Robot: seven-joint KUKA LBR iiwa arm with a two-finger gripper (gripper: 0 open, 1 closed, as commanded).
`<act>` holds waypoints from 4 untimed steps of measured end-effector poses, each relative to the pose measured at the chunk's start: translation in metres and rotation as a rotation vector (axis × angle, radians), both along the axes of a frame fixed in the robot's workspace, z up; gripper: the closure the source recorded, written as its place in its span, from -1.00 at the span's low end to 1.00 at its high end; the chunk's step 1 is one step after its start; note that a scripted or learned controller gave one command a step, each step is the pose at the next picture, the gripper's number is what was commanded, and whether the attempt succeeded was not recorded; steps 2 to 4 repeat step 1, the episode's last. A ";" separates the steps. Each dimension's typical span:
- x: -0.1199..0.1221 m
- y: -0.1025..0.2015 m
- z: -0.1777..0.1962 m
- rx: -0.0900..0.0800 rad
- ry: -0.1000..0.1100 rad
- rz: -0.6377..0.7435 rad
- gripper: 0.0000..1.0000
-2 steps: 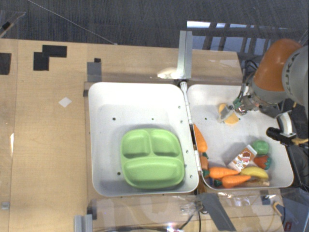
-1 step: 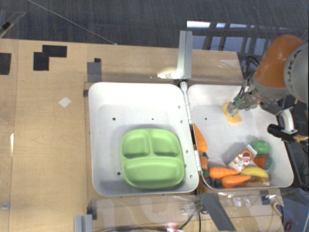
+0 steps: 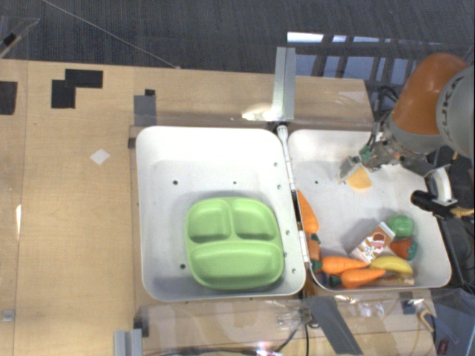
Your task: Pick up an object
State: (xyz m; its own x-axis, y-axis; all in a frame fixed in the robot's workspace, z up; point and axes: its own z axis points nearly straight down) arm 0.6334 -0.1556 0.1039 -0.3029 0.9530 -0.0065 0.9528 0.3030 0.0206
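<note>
Two bins [image 3: 215,143], one green tray [image 3: 234,242], perhaps three carrots [image 3: 343,264]

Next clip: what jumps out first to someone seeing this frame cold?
The bright green divided tray sits alone in the left bin. In the right bin, a cluster of toy food, with carrots, a banana and a small carton, crowds the near corner. The gripper hovers by a pale yellow piece near the bin's far side.
</note>
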 end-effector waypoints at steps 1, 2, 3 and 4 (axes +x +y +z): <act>-0.008 -0.013 -0.014 -0.001 0.008 -0.017 -1.00; -0.008 -0.013 -0.014 -0.001 0.008 -0.017 -1.00; -0.008 -0.013 -0.014 -0.001 0.008 -0.017 -1.00; -0.008 -0.013 -0.014 -0.001 0.008 -0.017 -1.00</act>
